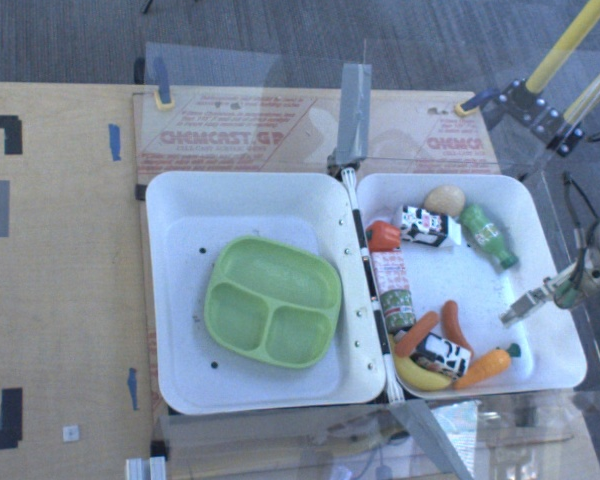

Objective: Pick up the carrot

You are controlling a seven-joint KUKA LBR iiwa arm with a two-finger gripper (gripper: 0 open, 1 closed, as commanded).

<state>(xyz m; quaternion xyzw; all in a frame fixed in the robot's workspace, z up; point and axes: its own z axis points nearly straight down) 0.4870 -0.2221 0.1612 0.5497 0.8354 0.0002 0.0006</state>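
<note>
Banana (425, 373) (and sausage (453, 325)) crowd the carrot (483, 366).

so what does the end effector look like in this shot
At the view's right edge, over the right bin, the end effector shows as a slim, pale grey metal piece with a lighter tip. It joins a bulkier grey part tinged green and tan right at the frame's edge. Thin dark cables curve down beside it. No markings can be made out; it is small and somewhat blurred.
</note>
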